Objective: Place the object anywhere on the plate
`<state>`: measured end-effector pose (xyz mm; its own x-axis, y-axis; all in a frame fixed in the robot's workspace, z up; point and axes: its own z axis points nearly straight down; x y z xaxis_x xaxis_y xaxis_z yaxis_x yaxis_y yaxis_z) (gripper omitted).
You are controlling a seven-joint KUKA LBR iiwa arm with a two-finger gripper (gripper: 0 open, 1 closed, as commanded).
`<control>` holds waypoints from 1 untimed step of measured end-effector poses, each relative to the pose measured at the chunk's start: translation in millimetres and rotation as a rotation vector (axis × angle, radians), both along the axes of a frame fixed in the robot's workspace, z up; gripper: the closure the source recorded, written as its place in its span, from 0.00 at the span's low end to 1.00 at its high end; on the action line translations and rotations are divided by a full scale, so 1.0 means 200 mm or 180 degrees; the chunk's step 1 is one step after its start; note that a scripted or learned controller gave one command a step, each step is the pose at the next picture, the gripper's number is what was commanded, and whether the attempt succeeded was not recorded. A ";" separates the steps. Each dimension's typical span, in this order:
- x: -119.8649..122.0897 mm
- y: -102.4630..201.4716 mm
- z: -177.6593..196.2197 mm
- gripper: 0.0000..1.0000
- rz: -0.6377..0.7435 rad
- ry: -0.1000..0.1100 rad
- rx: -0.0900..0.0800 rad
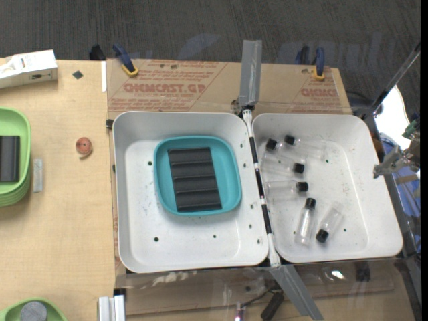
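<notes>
A teal square plate (163, 179) lies in the left white bin (134, 233), with a black ridged insert (194, 178) on its middle. Several small clear vials with black caps lie scattered in the right white bin (364, 239). One pair sits at the back left (271, 144) (289, 140), others lie mid-bin (299, 169) (302, 186), and two larger ones lie toward the front (306, 218) (326, 227). All the vials are on their sides or tilted on the bin floor, apart from the plate.
Cardboard (174, 85) is clamped behind the bins with blue-and-yellow clamps (125, 60). A grey bar (251, 72) stands at the seam between the bins. On the wooden bench to the left are stacked green bowls (13, 156), a white box (27, 67) and a small reddish disc (83, 146).
</notes>
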<state>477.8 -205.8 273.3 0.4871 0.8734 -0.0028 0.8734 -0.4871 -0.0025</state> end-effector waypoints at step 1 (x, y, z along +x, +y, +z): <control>0.00 0.00 0.63 0.00 -0.0435 0.0003 -0.0004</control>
